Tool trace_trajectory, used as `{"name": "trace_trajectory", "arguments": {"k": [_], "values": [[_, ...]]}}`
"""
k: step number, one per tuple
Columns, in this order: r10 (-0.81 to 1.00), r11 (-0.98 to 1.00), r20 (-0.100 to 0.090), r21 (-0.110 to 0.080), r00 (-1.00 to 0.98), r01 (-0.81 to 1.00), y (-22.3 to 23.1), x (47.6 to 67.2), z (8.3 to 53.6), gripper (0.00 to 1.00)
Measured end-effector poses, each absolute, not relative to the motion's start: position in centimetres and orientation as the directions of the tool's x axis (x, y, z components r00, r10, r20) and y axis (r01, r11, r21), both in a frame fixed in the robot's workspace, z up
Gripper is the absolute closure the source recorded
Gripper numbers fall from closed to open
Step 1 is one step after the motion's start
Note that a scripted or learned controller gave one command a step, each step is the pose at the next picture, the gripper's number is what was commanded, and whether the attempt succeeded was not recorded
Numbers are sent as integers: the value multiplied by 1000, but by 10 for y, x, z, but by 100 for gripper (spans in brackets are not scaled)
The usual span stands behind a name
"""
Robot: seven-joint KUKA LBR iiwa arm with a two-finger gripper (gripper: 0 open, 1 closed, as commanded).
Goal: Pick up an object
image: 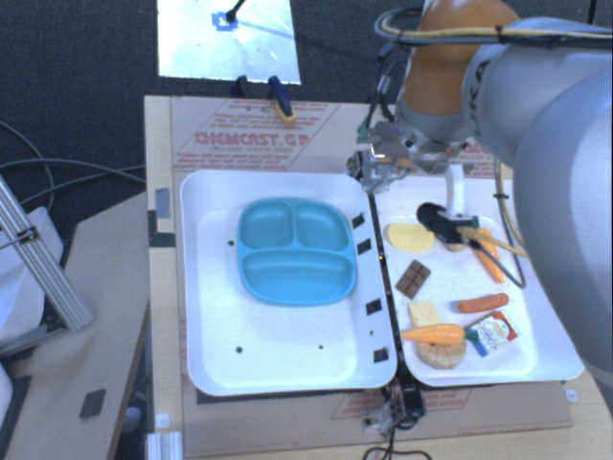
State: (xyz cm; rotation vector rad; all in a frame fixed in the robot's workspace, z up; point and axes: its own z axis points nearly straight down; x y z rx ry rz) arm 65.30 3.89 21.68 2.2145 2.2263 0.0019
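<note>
My gripper (376, 168) hangs over the far end of the divider between the two bins, at the back left corner of the right bin (546, 338). In that bin lie a yellow round slice (410, 237), a brown chocolate piece (413, 278), an orange stick (489, 258), a red sausage (482, 303), a yellow cheese block (421, 312), a carrot (434, 334), a round biscuit (441, 356) and a red and white packet (492, 333). The yellow slice is the nearest to the gripper, a little in front and to its right. I see nothing held.
A blue divided plate (295, 251) lies in the middle of the left bin (206, 333). Black clips run along the divider (380, 286). A shiny sheet (225, 27) lies beyond the bench. The big grey arm covers the right bin's far right side.
</note>
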Motion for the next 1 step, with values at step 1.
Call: {"name": "trace_trajectory", "arguments": {"k": [1], "values": [[1000, 6, 0, 1, -6, 1000, 48, 646, 216, 100]]}}
